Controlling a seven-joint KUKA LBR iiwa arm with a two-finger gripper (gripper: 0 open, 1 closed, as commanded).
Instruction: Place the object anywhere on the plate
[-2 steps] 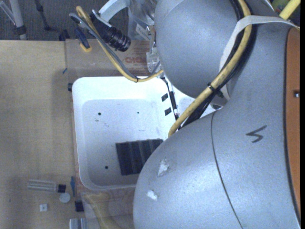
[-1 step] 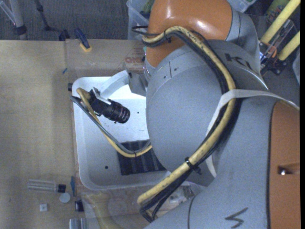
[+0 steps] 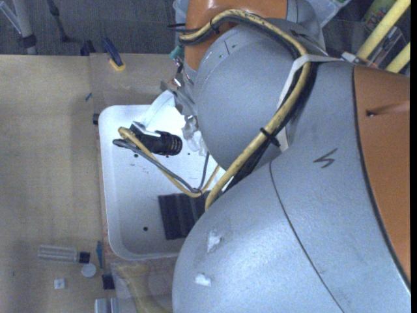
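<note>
Camera view: the grey arm (image 3: 293, 175) reaches over the white bin (image 3: 114, 175), covering its right side. A black ridged block (image 3: 174, 215) lies flat at the bin's near end, partly under the arm, so its long axis cannot be told. The gripper (image 3: 190, 130) hangs over the bin's far half; whether it is released or clenched cannot be told.

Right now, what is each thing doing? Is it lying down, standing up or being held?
white bin: sitting flat on the bench, its right part hidden by the arm.
black block: lying flat on the bin's floor, its right edge hidden behind the arm.
arm: reaching in over the bin.
blue clip: lying on the bench, outside the bin.
</note>
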